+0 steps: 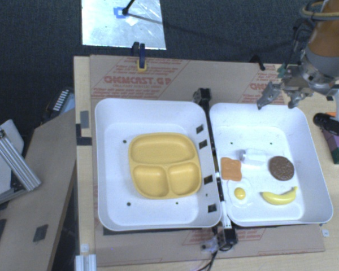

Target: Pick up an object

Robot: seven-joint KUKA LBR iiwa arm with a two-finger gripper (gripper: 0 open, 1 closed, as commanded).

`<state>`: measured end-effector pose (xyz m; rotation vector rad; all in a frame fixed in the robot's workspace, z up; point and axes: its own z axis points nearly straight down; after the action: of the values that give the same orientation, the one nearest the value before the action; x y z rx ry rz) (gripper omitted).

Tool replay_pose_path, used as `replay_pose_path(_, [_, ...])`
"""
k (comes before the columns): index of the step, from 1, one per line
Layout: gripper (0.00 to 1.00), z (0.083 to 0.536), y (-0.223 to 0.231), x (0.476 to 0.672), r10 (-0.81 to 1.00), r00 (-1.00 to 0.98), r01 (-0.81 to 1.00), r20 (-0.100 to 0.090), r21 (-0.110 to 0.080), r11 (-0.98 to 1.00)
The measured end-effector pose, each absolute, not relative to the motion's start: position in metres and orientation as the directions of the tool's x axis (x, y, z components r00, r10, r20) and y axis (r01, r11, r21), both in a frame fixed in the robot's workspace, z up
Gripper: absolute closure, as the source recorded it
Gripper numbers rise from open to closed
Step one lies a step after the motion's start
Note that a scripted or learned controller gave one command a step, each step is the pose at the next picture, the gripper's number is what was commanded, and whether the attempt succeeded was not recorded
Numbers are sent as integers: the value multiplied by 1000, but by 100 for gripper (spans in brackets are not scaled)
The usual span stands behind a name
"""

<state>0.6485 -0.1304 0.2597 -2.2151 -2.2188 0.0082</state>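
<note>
Nearest in the right white bin [313,151], a yellow plastic banana [279,196] is lying beside a white fried egg with yellow yolk [239,195]. Just beyond are sitting a brown round patty [281,167], an orange flat square slice [231,169] and a small clear piece [250,156]. The left white bin [110,123] is holding a yellow three-compartment plate [163,164]. Farthest, the gripper [281,96] is hovering over the right bin's far rim, fingers spread apart, gripping nothing.

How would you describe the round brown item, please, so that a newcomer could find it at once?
Look at the right-hand white bin, the one without the yellow divided tray. Near its right side lies a flat brown disc, like a burger patty, just above the banana. It is the only dark, round piece there; the orange slice is square and the egg is white and yellow.
</note>
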Motion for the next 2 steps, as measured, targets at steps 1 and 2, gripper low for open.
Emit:
replay_pose_path(1, [0, 266, -130, 650, 1000, -3, 1000, -1, 2, 3])
replay_pose_path(2, [0, 218, -132, 641, 1000, -2, 1000, 0, -2, 2])
